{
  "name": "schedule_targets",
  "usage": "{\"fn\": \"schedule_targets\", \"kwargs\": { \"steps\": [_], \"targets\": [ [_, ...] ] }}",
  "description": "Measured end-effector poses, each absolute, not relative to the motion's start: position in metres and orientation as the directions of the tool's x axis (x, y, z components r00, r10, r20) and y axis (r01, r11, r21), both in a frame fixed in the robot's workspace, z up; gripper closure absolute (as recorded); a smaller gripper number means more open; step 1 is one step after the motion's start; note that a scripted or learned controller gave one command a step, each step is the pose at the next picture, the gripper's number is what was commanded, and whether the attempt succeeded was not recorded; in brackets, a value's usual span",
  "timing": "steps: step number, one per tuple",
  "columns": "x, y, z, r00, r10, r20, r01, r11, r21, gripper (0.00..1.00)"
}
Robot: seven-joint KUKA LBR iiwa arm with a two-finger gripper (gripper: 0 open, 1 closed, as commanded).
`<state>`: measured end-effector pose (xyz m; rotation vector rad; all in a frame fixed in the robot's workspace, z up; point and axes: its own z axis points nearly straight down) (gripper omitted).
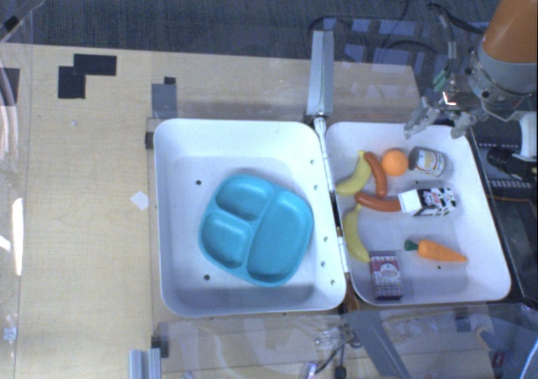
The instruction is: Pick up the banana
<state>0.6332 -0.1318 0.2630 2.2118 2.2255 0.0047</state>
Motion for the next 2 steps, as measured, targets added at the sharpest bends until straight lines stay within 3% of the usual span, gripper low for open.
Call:
{"fn": "schedule_targets", "kwargs": {
  "steps": [1, 2],
  "targets": [
    [0.606, -0.147, 0.272, -0.120, 0.993, -0.002, 0.993, 0.120, 0.005, 0.00],
    [0.633, -0.091, 0.119, -0.344, 0.939, -0.003, 0.939, 0.344, 0.008, 0.00]
  ]
}}
